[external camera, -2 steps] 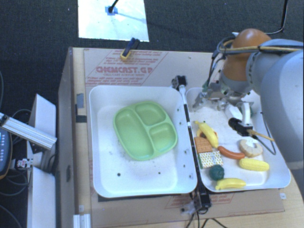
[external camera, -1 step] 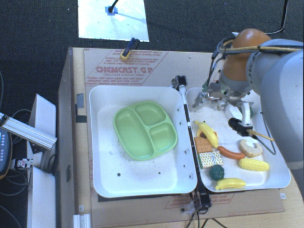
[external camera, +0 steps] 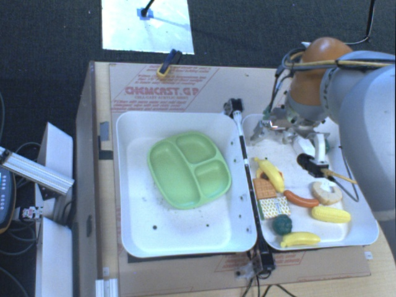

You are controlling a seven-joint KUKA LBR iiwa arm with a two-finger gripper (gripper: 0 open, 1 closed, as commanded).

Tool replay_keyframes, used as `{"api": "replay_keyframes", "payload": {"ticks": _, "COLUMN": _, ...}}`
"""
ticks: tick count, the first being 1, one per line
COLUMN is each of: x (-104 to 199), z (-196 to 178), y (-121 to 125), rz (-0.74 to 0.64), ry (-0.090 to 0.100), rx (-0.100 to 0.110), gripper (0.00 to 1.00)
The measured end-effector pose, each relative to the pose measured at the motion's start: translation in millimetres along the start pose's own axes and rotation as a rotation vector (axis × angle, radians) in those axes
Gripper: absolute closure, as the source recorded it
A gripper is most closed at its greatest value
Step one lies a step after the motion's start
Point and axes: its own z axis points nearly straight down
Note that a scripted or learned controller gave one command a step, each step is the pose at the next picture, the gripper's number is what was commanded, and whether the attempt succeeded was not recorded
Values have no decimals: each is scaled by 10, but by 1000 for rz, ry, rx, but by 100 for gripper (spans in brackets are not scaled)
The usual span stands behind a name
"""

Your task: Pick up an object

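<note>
Green divided plate (external camera: 189,169) — left bin (external camera: 133,228)

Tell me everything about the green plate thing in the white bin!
The green tray is pale lime and looks like smooth plastic. It has rounded corners and three sunken compartments: one long one on the camera view's left and two smaller ones on the right. It lies flat and right side up, turned at a slant, near the middle of the left bin. It rests on the bin's floor, and no food sits in it. Nothing else touches it.
</note>
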Motion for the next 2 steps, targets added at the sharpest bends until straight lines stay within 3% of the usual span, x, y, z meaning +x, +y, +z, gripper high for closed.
{"api": "replay_keyframes", "payload": {"ticks": 2, "x": -31, "z": -3, "y": 1, "rz": 4, "ry": 0, "rx": -1, "gripper": 0}}
